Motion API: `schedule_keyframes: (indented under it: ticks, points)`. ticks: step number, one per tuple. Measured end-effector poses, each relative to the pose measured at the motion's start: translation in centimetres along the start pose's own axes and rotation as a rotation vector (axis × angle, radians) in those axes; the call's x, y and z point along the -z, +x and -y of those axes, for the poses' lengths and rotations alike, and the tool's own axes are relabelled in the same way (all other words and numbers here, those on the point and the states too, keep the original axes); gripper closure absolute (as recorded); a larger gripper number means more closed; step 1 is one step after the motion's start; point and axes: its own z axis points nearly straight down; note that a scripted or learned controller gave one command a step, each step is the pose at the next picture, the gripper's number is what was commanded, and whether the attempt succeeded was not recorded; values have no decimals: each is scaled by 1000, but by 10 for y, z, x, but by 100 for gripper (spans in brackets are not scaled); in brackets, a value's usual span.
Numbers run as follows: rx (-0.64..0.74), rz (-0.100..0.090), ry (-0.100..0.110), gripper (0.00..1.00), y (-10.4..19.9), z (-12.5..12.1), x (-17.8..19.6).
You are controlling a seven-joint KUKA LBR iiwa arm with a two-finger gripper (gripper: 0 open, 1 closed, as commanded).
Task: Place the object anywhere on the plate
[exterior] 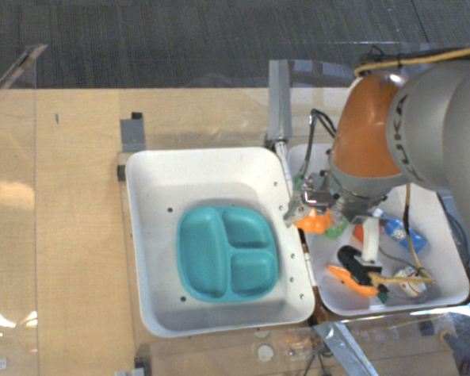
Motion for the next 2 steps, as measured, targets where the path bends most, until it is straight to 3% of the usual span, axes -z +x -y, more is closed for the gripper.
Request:
schedule_keyframes:
  ticks: [1,2]
  points:
    - [92,0,0,100,53,15,-1]
    - [90,0,0,0,53,15,0]
